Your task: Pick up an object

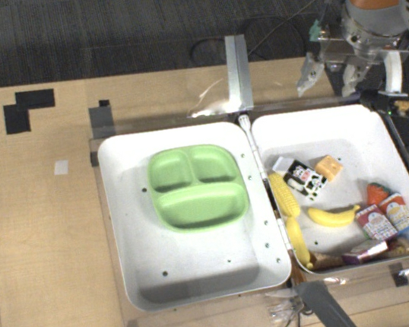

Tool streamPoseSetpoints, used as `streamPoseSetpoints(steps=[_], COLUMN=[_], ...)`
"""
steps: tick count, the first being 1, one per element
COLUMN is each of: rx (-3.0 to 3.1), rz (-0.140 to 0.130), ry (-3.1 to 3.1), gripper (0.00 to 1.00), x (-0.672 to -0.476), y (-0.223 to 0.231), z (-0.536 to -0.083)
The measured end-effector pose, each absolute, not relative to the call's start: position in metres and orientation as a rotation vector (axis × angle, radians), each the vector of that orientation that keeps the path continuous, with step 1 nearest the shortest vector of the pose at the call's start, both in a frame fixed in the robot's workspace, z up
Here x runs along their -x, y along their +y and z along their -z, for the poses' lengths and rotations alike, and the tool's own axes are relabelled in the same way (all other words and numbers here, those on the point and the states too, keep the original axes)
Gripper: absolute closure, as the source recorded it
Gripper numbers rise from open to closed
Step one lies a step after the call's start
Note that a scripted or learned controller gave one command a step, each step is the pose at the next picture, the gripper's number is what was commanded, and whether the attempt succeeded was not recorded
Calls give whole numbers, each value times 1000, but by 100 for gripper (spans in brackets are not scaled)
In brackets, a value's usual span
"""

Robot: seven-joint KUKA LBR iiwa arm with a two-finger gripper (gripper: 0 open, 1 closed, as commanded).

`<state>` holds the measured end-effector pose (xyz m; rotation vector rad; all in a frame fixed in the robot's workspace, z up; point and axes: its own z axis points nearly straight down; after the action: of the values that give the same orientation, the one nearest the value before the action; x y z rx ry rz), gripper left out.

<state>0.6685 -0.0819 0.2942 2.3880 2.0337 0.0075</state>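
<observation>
Pincer (327,74) spread, empty, above right bin's (385,134) far rim. Approach step; next, descend onto banana (334,216).

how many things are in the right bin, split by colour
Right bin, as far as the view shows:
yellow: 3 (corn cob, banana, long yellow piece)
orange: 1 (block)
black and white: 1 (cow-patterned box)
red: 3 (two cartons, a red item behind them)
Total: 8, plus a few dark items along the front wall, too jumbled to count.
</observation>
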Motion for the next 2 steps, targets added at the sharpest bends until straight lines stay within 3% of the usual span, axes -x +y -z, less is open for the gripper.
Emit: streamPoseSetpoints(steps=[1, 2], rx=[-2499, -2496], rz=[-5, -13], ry=[1901, 1901], gripper=[0, 100], x=[-627, -628], y=[-76, -75], z=[-185, -197])
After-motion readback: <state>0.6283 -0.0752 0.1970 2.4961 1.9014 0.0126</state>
